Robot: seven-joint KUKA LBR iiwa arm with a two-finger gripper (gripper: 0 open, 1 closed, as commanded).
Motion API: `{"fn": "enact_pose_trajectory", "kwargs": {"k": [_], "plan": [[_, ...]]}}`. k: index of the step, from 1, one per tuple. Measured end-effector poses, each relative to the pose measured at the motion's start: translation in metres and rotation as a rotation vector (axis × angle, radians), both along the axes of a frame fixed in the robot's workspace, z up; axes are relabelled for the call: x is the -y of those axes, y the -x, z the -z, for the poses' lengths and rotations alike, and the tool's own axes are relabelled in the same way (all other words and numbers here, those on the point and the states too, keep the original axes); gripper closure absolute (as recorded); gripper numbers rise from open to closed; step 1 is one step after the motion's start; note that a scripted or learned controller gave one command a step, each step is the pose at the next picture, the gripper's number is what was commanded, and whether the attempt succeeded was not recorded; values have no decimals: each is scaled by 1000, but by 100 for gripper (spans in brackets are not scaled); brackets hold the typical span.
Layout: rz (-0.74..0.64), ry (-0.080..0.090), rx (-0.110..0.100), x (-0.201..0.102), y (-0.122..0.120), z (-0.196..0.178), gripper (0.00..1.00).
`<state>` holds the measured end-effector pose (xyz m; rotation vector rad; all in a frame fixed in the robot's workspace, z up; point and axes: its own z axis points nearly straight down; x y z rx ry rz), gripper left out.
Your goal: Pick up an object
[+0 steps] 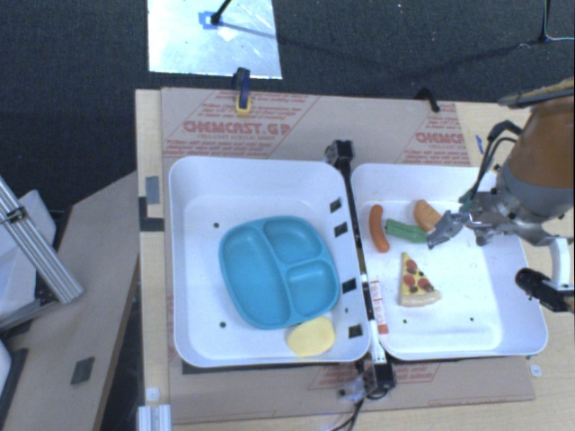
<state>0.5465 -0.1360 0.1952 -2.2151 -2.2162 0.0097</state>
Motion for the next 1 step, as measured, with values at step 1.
{"fn": "enact_pose_trajectory", "kwargs": {"k": [1], "plan": [[-3, 2, 11, 0, -3, -6, 0]]}}
